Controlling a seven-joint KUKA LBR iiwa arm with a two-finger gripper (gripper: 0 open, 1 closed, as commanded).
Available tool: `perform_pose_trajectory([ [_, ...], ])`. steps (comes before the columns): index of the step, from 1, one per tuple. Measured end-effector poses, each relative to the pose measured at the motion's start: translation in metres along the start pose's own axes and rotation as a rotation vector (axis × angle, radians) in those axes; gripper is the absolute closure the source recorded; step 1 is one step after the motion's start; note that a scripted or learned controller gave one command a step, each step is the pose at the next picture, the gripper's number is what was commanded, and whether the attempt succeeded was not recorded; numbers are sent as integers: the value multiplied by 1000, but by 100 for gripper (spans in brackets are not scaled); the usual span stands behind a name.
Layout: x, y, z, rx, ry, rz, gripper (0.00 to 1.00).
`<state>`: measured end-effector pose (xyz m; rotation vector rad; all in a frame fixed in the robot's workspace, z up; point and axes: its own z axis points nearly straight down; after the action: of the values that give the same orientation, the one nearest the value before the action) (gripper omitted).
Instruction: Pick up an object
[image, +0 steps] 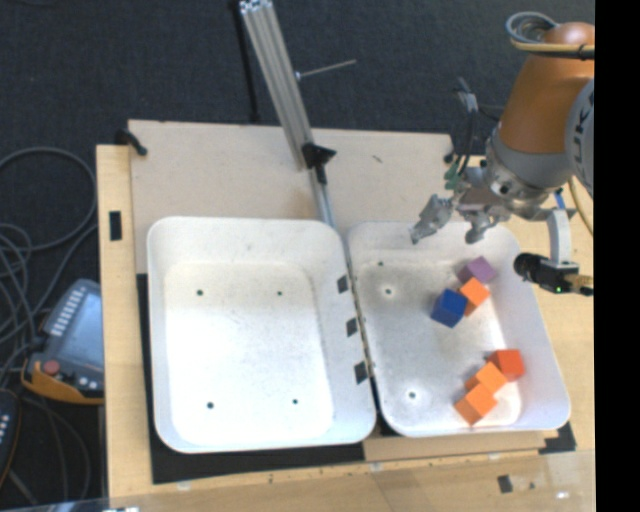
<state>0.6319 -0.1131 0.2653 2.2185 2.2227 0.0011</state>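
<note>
My gripper (450, 224) hangs with its fingers spread and nothing between them, over the far rim of the right bin (400, 262).

The nearest candidates sit just below me in the picture and toward my arm's side: a purple block (481, 269), an orange block (475, 292) touching it, and a blue cube (449, 307) touching that one. I judge this huddle to be the trouble. If I come straight down, one finger could land on a neighbour and shove the whole cluster, or I could close on two pieces and lose both.

Further from me, near that bin's front corner, three more orange blocks (488, 383) are stacked against each other beside the wall, which leaves little room for a finger.

The left bin (165, 300) lies well off to my other side, bare white.
</note>
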Motion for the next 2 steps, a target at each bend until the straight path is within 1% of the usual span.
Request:
perform_pose_trajectory([
  [1, -78, -41, 41, 6, -4, 10, 0],
  [2, -88, -26, 138, -24, -10, 0, 0],
])
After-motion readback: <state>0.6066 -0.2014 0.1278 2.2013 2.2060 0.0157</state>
